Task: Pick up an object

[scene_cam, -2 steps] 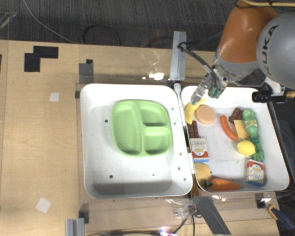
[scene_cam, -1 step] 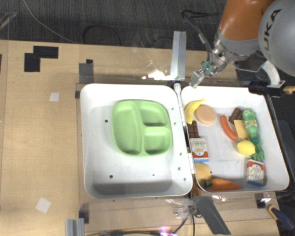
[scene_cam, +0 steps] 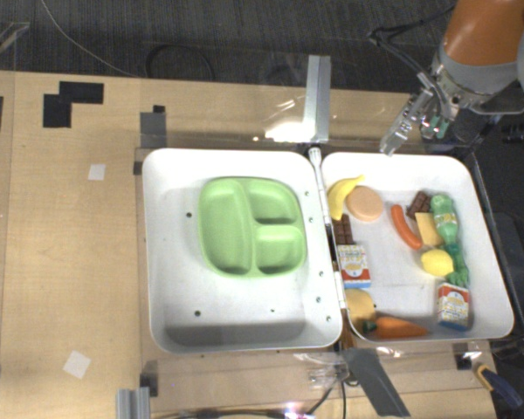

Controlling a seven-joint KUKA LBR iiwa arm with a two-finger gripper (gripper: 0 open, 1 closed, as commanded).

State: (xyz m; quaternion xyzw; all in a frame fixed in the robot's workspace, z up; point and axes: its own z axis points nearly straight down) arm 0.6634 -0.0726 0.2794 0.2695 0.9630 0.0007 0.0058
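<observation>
Toy foods crowd the right bin, banana and round bun touching at its far left, carrot along the near wall, green divided tray in the left bin, end effector above the right bin's far rim, grip state impossible to tell, nothing visibly held.

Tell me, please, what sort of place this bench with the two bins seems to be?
Probably a robotics lab's pick-and-place test bench. Two white bins sit side by side: the right bin is stocked with toy food, such as a banana and a carrot, the left bin holds a green divided tray, and cables run across the dark floor.
</observation>
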